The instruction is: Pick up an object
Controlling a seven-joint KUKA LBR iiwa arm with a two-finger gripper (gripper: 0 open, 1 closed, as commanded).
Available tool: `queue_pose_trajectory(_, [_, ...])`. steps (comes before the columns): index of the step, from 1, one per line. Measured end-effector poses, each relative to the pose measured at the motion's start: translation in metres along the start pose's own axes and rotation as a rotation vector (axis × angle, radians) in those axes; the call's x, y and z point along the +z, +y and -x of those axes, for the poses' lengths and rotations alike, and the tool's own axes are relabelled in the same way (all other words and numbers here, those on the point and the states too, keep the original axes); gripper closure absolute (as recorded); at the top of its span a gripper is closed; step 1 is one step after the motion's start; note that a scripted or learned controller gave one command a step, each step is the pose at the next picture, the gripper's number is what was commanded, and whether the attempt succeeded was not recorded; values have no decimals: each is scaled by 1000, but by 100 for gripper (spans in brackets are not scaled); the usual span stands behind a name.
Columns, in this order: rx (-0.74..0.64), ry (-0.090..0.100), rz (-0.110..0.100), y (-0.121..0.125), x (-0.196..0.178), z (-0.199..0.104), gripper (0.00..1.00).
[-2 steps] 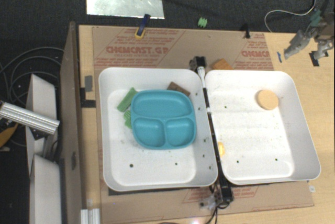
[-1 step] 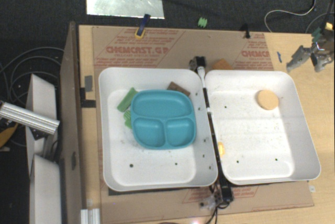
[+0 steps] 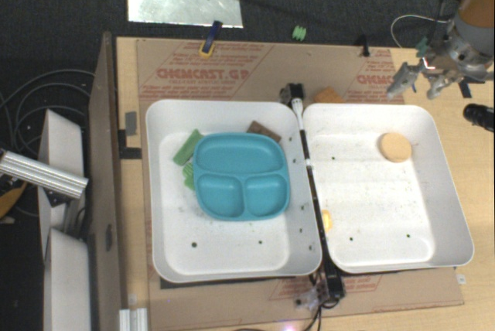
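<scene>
Gripper (image 3: 419, 80) hangs open, empty, beyond the right bin (image 3: 433, 244). Tan disc (image 3: 395, 146): likely light, stiff; pinch across edges.

The gripper (image 3: 420, 82) hangs beyond the far right corner of the right bin (image 3: 433, 248), above the bench rather than the bin. Nearer the camera and slightly to its left, a round disc (image 3: 395, 147) lies inside that bin, close to the far wall. Well to the gripper's left sits the left bin (image 3: 166, 244), touching the right one. In it rests a divided tray (image 3: 240, 176), lying partly over what seems a flat leaf-like piece (image 3: 186, 148).
</scene>
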State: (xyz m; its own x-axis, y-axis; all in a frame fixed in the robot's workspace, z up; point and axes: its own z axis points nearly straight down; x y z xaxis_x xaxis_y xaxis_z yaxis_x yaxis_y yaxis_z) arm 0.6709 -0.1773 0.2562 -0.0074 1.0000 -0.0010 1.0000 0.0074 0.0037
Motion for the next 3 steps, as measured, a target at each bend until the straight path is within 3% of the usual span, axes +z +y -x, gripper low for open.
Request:
queue_pose_trajectory(1, [8, -1, 0, -7, 2, 31, 0])
queue_pose_trajectory(3, [4, -1, 0, -6, 2, 29, 0])
